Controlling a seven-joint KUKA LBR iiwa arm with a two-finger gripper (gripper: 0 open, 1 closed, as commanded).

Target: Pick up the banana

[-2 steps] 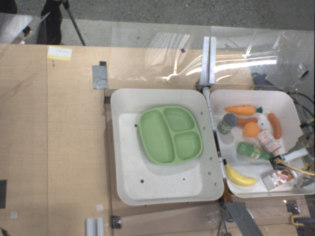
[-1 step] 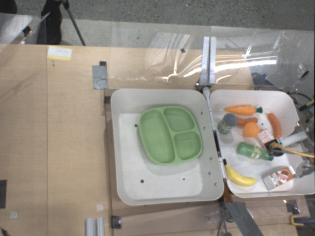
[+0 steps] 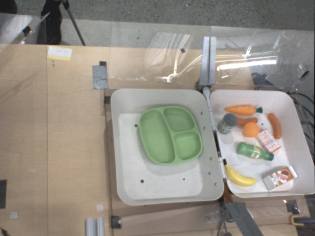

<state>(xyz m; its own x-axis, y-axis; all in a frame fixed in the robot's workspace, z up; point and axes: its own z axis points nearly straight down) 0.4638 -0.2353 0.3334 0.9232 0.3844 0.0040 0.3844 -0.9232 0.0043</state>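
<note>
— BENCH, FROM ABOVE: How far along is the pick?

— Not begun, by the look of it. The banana lies flat on the floor of the right bin, in its near left corner, just beside the left wall, and nothing grips it. The approach, the grasp and the lift are all left to do

— What is it like?

— A short, smooth yellow crescent with a plastic sheen, likely a toy, its curve bowed toward the bin's near edge. Rounded and slick, it could roll or slip under a pinch

— And around it?

— A small printed carton lies near it along the same near edge. A green bottle lies on its side just beyond the banana, apart from it. Toward the far edge are a red-and-white packet, a round orange, a tapered carrot, a reddish sausage shape and a grey can against the left wall

— The other bin?

— The left bin, matt white with rounded corners, carries a pale green three-part tray near its middle. Both bins sit on a light wood-grain bench
</note>
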